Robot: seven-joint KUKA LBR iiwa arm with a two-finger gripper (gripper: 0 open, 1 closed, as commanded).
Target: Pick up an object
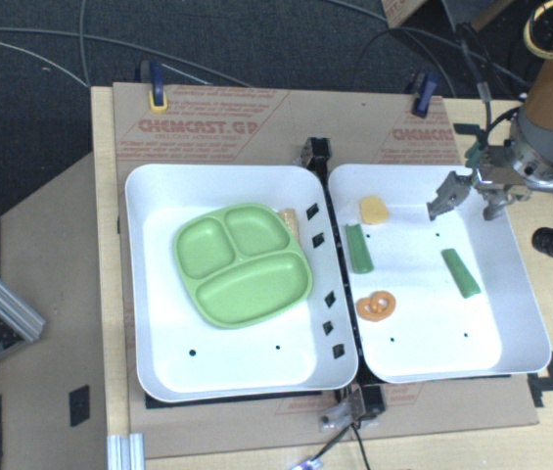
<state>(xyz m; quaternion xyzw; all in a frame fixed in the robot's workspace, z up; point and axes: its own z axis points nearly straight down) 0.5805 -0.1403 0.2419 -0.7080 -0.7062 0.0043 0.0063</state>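
The right bin holds a yellow chunk, a green stick near its left wall, a second green stick further right, and an orange ring. My gripper hangs over the upper right part of this bin, above and slightly behind the right green stick. It is open, its two fingers spread wide, and nothing sits between them.
The left bin carries a green divided plate with a small tan piece at its upper right edge. A black divider with clips runs between the bins. Cables and a cardboard box lie beyond the bench.
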